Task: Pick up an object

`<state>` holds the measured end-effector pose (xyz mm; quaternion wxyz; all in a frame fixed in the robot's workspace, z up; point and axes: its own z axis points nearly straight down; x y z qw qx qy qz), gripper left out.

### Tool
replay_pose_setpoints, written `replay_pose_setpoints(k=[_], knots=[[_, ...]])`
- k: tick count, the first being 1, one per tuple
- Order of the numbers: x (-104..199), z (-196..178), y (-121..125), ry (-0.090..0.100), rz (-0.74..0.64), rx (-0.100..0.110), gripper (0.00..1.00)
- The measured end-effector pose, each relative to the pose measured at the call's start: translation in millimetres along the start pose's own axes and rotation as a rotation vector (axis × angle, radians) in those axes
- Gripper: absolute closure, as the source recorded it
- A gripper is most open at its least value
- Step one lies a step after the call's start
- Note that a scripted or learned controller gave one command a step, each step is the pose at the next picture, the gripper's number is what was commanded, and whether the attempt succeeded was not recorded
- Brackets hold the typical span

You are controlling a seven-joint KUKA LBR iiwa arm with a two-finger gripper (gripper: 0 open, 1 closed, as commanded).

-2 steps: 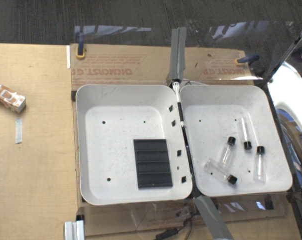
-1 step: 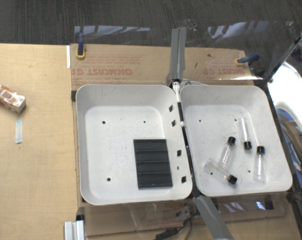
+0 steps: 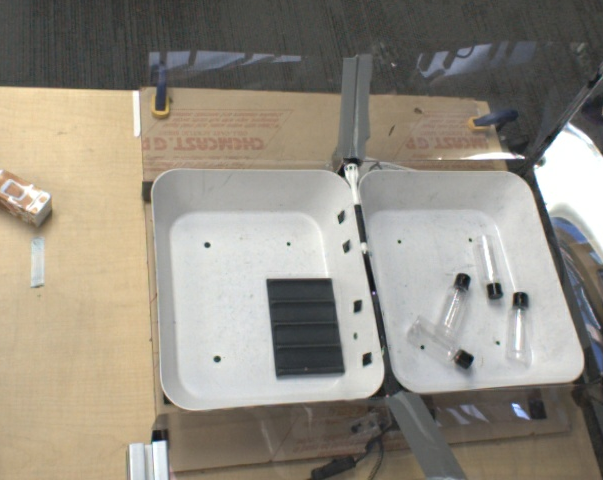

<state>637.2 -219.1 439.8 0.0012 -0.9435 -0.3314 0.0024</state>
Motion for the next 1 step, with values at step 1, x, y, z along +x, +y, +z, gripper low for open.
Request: replay_pose_setpoints(k=[1], knots=[[10.0,-0.6,-2.0,0.001,-0.062,-0.002,1.0]])
